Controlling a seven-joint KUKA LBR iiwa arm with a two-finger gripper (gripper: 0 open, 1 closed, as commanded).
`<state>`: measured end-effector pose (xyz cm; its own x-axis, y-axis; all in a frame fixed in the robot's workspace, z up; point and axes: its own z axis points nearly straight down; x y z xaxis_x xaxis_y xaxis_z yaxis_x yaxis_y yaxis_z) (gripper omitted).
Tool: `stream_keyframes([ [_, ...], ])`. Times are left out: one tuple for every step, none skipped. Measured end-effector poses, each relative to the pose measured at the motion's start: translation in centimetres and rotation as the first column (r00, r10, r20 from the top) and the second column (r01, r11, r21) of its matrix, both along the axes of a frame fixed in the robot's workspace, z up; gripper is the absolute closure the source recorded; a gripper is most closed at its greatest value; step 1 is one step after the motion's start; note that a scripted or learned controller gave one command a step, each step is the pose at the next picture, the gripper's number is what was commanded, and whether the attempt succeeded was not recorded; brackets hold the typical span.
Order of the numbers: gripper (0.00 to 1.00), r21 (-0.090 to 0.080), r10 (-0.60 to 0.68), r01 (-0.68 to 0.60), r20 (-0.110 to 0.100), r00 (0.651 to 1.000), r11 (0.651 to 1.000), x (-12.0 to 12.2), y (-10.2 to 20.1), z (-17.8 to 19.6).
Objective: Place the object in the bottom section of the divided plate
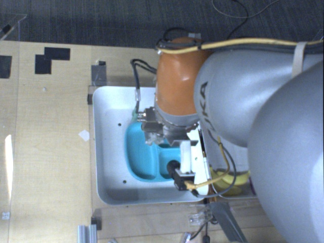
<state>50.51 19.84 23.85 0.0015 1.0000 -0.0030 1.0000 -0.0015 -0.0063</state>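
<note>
A blue divided plate (140,158) lies in the left white bin (108,135), toward its right side. The plate's left and near sections show, and nothing lies in the parts I can see. The arm's orange band and grey wrist cover the rest of it. My gripper (154,134) hangs low over the plate's upper middle, mostly hidden under the wrist. I cannot make out any object in it.
The big grey arm covers the right bin and the right half of the view. A yellow shape (234,182) peeks out beneath the arm at the lower right; I cannot tell what it is. Bare bin floor lies left of the plate.
</note>
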Motion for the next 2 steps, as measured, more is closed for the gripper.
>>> stream_keyframes([
  [0.0,0.0,0.0,0.0,0.0,1.0,1.0,-0.01,0.01,-0.01],
  [1.0,-0.002,0.003,-0.003,-0.004,1.0,1.0,0.07,-0.07,0.74],
])
